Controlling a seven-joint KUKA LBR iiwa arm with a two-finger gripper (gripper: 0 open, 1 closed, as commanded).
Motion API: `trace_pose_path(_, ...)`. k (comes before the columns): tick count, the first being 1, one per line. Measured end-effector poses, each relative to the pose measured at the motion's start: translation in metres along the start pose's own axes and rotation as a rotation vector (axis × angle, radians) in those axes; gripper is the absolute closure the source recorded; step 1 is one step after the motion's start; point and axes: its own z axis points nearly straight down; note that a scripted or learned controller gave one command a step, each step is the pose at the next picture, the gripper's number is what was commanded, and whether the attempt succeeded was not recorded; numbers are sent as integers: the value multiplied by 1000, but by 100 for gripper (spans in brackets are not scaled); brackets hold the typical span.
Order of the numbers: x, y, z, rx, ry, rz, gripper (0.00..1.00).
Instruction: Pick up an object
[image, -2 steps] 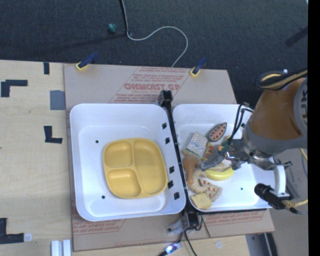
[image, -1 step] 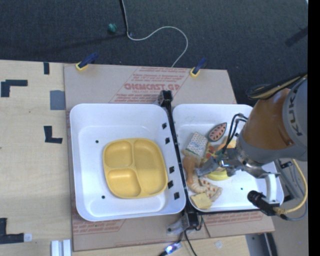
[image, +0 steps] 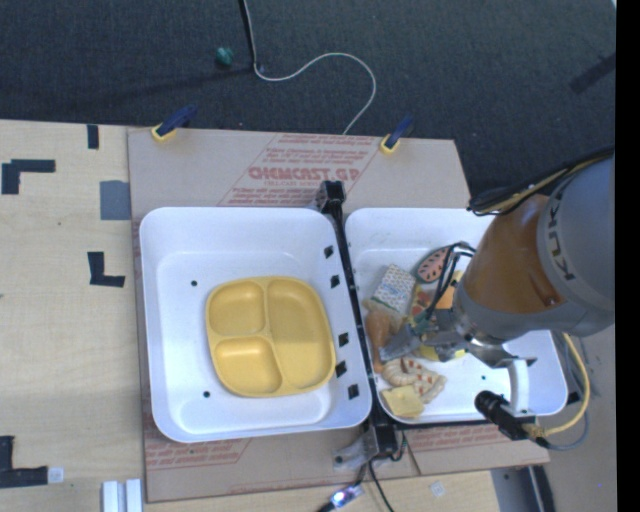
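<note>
From my station I see the pincer down low in the right-hand shallow white bin, its dark tip buried in the cluster of small toy foods there. I cannot tell whether it is released or clenched, and I cannot make out anything held in it. The grey wrist and the orange band above it cover the right half of that bin. Just beside the tip, on the side toward the divider, lies a brown bread-like lump. Above it sits a small pale patterned box, tilted. A round red-and-white slice with dark seeds lies near the upper edge of the cluster, close to the arm. Toward the near rim I see a flat tan piece with reddish spots, like a pizza slice, and touching it below, a pale yellow wedge. Any of these could be the object to pick, and all of them rest on the bin floor. Across the black divider strip, the left-hand white bin holds a yellow plastic plate with three compartments, lying flat near the middle. Both bins sit on a brown cardboard sheet with red print, pinned at its far edge by two yellow-and-blue clamps. A thin white cable loops over the dark floor beyond.
</note>
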Motion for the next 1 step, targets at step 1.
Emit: trace_pose_path(1,1,0,33,-5,-2,-1,0)
